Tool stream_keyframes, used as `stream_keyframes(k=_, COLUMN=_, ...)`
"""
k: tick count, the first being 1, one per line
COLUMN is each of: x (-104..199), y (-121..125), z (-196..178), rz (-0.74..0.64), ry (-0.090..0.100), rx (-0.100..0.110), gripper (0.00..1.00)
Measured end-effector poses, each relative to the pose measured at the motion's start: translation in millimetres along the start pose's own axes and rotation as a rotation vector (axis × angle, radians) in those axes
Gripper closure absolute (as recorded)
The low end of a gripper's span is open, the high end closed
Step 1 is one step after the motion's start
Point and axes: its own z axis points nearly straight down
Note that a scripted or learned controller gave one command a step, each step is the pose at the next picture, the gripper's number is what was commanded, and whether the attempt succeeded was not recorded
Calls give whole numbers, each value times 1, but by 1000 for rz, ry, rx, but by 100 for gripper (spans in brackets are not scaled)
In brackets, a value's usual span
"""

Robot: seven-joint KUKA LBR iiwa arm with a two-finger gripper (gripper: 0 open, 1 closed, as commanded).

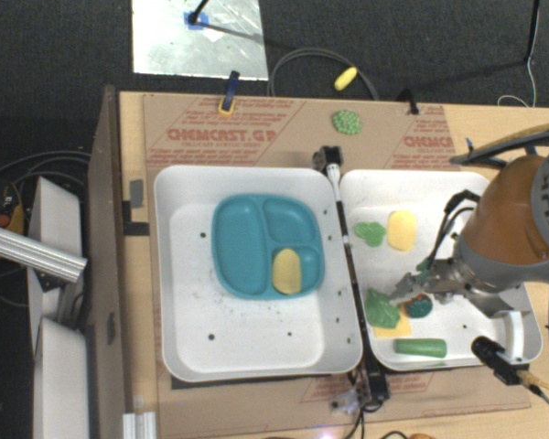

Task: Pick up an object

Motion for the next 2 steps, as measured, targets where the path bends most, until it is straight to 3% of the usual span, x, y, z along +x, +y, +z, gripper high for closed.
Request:
stream_keyframes(k=1, x=-100, y=50, z=11, rz=6, ry=-9, rx=-12, gripper=0)
stream_keyframes(k=2, x=-31, y=129, z=-26, rz=-11, ry=-2, rx=-18, gripper=0)
